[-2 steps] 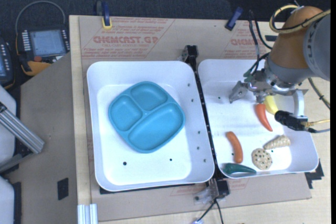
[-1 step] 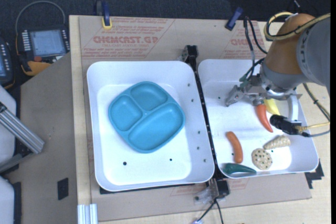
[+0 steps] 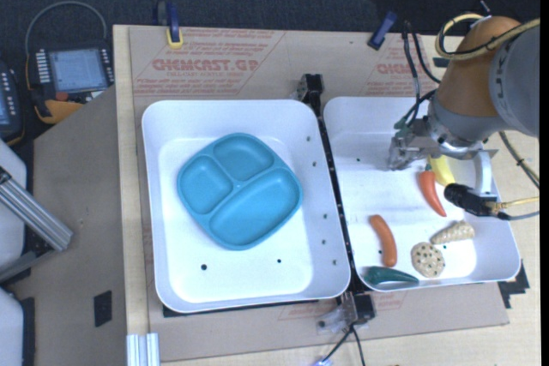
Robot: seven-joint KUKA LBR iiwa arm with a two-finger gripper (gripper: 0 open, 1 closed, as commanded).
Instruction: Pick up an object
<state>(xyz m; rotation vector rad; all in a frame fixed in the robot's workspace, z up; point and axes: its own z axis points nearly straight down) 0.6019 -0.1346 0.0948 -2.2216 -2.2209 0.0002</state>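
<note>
Arm hovering low in right bin (image 3: 360,133), going for a pick
Gripper (image 3: 403,152) sitting over bare floor, grip state: cannot tell; carrot (image 3: 431,193), sausage (image 3: 384,239), cookie (image 3: 426,258) lying loose nearby, plate (image 3: 239,189) resting in left bin (image 3: 163,141)

The arm (image 3: 506,90) enters from the right edge of the view, its grey body bent down toward the bench. The orange band (image 3: 472,77) sits above the wrist, facing up and left. Below it the wrist points downward and left. The gripper (image 3: 403,152) hangs low at the arm's left end, metallic and partly blurred.
</note>
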